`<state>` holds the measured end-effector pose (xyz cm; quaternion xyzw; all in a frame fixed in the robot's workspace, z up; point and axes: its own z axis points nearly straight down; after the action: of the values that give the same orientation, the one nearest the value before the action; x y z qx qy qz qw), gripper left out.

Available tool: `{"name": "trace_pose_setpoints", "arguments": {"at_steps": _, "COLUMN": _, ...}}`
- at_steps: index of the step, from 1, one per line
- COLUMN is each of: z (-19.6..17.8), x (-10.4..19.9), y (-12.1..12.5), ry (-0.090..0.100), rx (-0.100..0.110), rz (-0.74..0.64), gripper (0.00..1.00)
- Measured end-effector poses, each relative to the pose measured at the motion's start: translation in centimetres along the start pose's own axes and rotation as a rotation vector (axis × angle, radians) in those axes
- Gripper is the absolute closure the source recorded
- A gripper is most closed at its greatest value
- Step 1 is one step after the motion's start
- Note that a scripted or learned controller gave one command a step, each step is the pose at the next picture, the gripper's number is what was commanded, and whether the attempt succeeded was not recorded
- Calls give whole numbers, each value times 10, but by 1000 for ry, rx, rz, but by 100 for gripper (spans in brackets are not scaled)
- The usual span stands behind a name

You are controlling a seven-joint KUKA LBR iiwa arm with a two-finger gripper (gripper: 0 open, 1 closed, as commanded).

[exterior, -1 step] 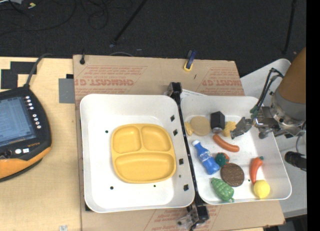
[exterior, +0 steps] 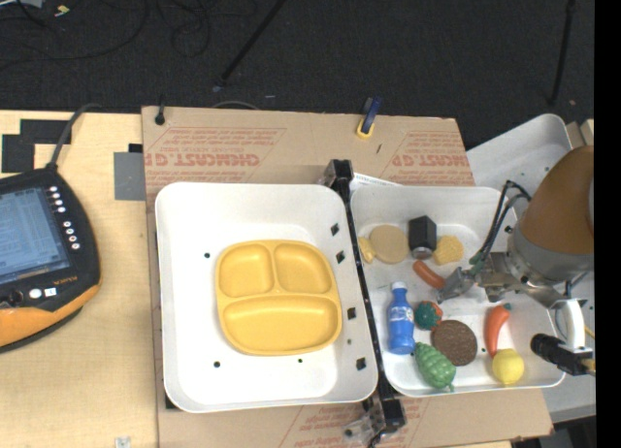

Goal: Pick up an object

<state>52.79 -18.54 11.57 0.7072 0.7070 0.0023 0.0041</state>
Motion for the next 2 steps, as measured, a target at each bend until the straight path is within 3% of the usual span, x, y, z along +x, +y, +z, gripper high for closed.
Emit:
{"name": "trace_pose_setpoints", "arguments": {"at_steps": 1, "z": 30, "x": 56, "y": 53, "ry": 6, "rx": 9, "rz": -6, "gripper": 0}}
{"name": "trace_pose_setpoints", "arguments": {"at_steps": 2, "z": -78, "x": 123, "y": -10, "ry": 7, "rx": 9, "rz": -5, "gripper": 0}}
